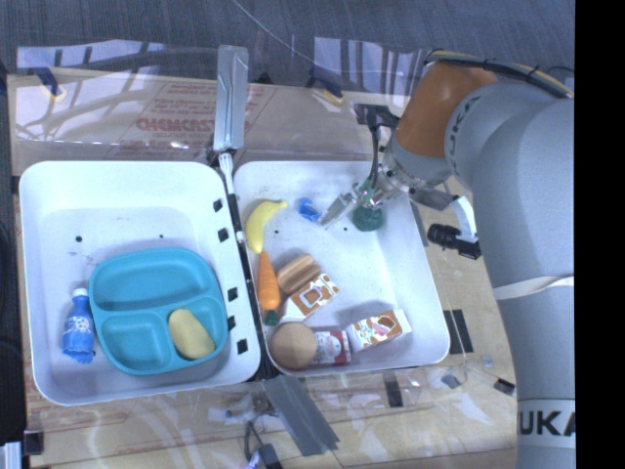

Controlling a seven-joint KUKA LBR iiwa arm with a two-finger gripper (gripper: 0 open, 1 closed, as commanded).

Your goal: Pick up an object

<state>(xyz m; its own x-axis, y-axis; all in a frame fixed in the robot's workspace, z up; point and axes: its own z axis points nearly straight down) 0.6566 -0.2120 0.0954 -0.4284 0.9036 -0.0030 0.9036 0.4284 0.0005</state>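
Camera view. Arm reaches in over the right bin [415, 291]. Claw [357, 203] low in that bin's far half, near the far wall; two fingers splayed, released, nothing between them. One fingertip [337, 208] points toward a small blue object [308, 208]; a dark green round piece [368, 220] sits just beside the claw, whether part of it or a loose item cannot be told.

Likely target: the small blue object, nearest the claw. Judged light, hard, small; may skid on the smooth bin floor. Best pinched across its short width, fingers straddling it.

Right bin contents: banana [262, 223] by the near-left wall, carrot [269, 281] below it along the same wall, hot dog bun [298, 272], small printed packet [314, 294], brown round item [292, 345] at the near-left corner, two small cartons [379, 330] along the near wall.

Left bin [59, 189]: teal divided tray [146, 286] holding a yellow lump [191, 332] in its near-right compartment; blue bottle [78, 325] just beside the tray's left edge.
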